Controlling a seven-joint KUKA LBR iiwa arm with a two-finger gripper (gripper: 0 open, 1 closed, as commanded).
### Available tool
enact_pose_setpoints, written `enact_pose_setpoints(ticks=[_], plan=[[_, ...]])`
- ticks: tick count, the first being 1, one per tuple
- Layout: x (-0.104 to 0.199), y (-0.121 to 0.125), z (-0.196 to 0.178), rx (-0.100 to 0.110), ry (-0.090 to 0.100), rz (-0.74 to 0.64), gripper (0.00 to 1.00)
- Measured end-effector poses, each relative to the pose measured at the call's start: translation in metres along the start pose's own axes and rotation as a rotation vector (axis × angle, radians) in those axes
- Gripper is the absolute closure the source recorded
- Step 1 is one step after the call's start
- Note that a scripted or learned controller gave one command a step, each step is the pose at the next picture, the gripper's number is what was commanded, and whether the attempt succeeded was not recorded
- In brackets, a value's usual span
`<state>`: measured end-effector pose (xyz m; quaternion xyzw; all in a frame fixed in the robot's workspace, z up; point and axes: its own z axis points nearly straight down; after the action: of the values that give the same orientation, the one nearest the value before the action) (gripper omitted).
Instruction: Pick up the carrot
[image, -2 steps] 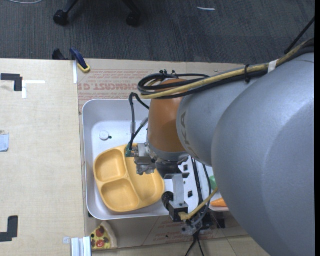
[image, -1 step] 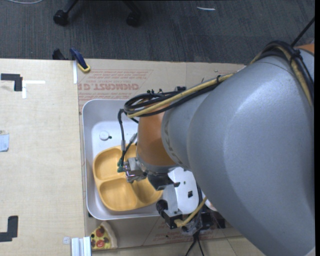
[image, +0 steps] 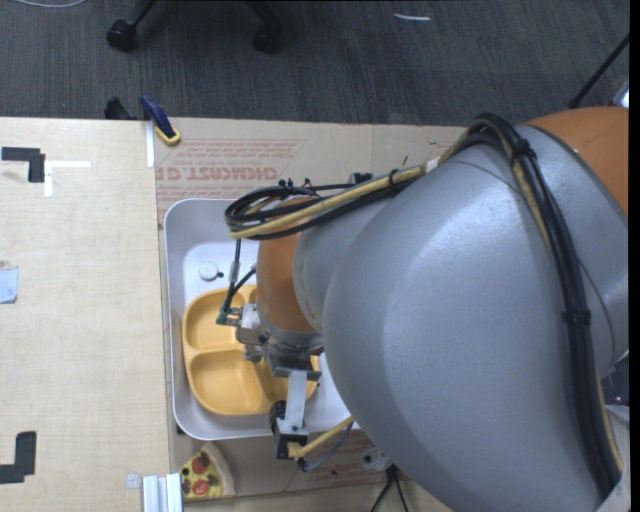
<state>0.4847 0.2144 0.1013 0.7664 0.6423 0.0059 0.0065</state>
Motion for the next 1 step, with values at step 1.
enact_pose_setpoints(ticks=[1], plan=[[0.0087, -0.0026, 0.0008, 0.003, -0.002, 0.346, 1.00]])
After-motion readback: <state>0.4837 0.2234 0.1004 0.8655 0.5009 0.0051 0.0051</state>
